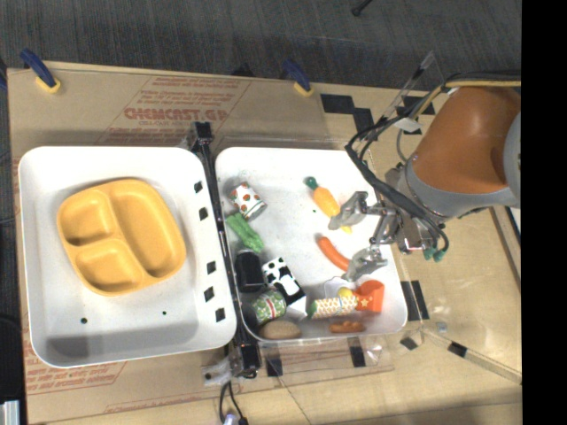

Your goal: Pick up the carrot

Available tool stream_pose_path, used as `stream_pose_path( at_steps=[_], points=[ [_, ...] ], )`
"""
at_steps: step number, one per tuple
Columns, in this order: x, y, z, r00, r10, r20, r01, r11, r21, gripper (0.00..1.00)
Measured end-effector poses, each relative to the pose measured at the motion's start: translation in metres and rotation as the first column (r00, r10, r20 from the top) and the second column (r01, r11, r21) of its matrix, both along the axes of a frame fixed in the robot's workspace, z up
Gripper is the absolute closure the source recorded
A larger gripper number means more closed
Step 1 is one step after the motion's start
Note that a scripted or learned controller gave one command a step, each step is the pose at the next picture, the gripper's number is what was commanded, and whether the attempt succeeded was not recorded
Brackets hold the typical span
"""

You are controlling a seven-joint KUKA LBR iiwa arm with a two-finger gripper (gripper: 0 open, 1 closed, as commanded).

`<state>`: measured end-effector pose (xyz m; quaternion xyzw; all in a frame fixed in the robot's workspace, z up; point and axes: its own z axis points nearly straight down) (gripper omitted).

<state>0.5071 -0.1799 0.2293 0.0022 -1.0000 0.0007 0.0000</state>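
Orange carrot (334,252) lies between spread fingers of gripper (361,234); gripper wide apart, grasping nothing.

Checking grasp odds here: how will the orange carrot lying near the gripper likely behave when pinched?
The carrot looks like smooth moulded plastic, so probably stiff, light and somewhat slippery. Its rounded, tapered body lies flat on the right bin floor, so it may roll or squirt sideways.

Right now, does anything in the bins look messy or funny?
Yes. The toys in the right bin lie jumbled along its near edge, a can tipped on its side. The yellow tray sits askew in the left bin.
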Motion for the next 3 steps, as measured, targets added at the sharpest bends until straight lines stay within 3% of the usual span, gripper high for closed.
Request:
stream_pose_path(
  at_steps=[1,2,3],
  points=[
    [0.039,-0.029,-0.075,0.972,-0.237,-0.002,0.237,0.972,0.001,0.0],
    [0.107,-0.029,-0.138,0.951,-0.308,0.0,0.308,0.951,0.001,0.0],
    [0.11,-0.028,-0.124,0.954,-0.299,0.008,0.299,0.954,0.0,1.0]
  ],
)
